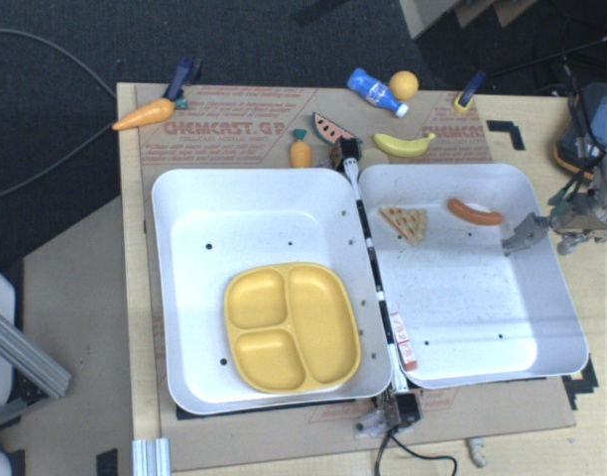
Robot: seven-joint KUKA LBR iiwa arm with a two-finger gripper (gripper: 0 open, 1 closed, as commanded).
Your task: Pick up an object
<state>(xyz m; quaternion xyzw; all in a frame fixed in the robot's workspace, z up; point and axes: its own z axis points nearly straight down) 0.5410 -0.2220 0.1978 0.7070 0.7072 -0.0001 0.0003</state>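
While the grey two-finger gripper hangs low over the right white bin, you're likely lining up the red-orange sausage. Can't tell its grip state, honestly.

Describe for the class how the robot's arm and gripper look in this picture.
At the picture's right edge, the gripper is a small grey metal piece over the right bin's rim. Behind it the arm shows as blurred grey-blue parts with an orange band above.
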